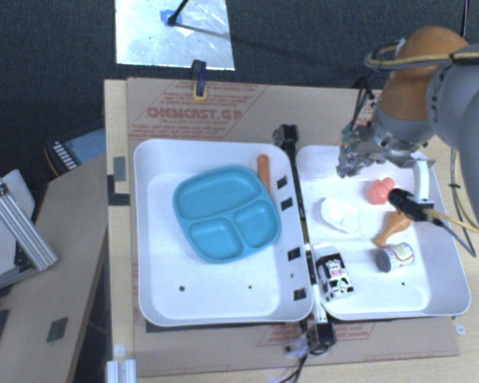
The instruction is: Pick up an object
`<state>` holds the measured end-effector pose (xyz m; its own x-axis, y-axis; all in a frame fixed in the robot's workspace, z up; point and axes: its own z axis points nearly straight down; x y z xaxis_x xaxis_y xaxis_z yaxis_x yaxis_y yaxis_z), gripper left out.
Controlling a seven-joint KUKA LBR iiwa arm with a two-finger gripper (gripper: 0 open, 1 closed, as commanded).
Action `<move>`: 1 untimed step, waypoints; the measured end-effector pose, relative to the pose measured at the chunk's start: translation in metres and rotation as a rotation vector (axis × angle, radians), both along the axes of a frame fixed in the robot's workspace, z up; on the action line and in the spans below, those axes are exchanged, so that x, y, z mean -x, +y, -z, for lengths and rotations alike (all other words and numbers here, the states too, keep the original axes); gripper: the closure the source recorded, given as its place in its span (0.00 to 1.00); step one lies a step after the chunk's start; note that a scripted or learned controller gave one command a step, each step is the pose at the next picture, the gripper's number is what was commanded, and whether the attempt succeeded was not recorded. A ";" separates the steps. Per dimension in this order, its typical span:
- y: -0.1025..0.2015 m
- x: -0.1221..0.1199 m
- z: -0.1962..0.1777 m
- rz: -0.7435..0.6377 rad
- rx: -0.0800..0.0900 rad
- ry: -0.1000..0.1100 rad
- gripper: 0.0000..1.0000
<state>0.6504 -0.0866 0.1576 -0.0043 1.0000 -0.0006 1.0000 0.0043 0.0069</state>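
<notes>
Overhead, camera view: gripper (353, 164) low over back-left part of right bin (447, 294); whether open or closed cannot be told. Pink lump (379, 191) near it, toward view's right. White lump (338, 214) mid-bin, apart from the others. Orange cone (393, 227) tilted, just beside small can (395, 255). Cow-patterned box (337, 276) at front-left wall. Left bin (156, 294): blue divided plate (226, 214) in the middle, orange sausage (263, 170) at plate's back-right rim.

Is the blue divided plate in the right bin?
No, the blue three-compartment plastic plate lies flat in the left shallow white bin.
</notes>
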 end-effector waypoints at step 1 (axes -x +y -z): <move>0.000 -0.002 -0.054 0.000 0.000 0.000 1.00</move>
<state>0.6520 -0.0867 0.2118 -0.0042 1.0000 -0.0009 1.0000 0.0042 0.0069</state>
